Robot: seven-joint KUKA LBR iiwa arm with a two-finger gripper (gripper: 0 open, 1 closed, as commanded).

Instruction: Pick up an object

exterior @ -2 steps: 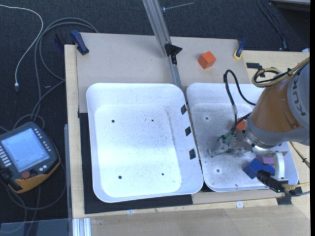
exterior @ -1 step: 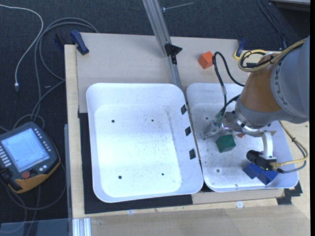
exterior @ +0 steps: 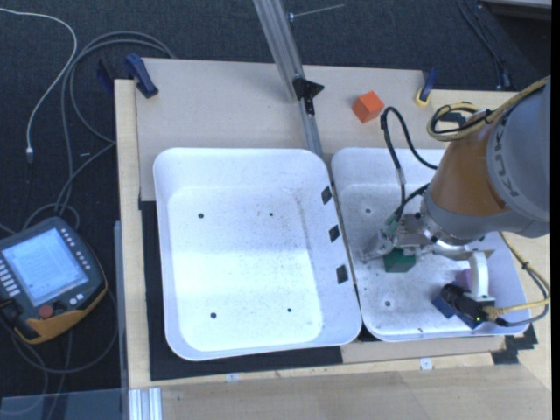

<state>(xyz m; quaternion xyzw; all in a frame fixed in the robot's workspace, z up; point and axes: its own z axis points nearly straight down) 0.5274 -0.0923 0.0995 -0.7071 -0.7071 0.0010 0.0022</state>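
A small dark green block (exterior: 401,261) lies in the right white bin (exterior: 372,318), near its middle. My gripper (exterior: 391,242) hangs low over the bin, right at the block's upper left edge and touching or nearly touching it. The grey arm with its orange band reaches in from the right and hides much of the bin's right half. Whether the block sits between the fingers is not visible from this angle.
The left white bin (exterior: 175,182) lies beside the right one, its raised rim between them. An orange cube (exterior: 368,106) rests on the bench behind the bins. A slanted aluminium post (exterior: 278,33) rises at the back. Clamps (exterior: 140,75) grip the bench's back edge.
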